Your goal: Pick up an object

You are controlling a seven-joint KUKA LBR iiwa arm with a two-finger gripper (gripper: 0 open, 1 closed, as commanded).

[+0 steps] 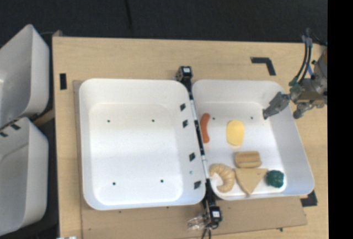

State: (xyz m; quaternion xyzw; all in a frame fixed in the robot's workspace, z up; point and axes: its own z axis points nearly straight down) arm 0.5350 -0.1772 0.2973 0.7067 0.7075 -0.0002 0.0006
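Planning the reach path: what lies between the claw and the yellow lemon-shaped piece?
Just bare white floor of the right bin, as the camera view shows, between the claw and the yellow piece.

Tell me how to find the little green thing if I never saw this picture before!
Look at the right white bin, the one with the toys in it. Go to its near right corner, where a tan wedge lies beside a small brown block. The little green thing sits just right of the wedge, the only dark green, bumpy-looking lump among yellow, orange and tan pieces.
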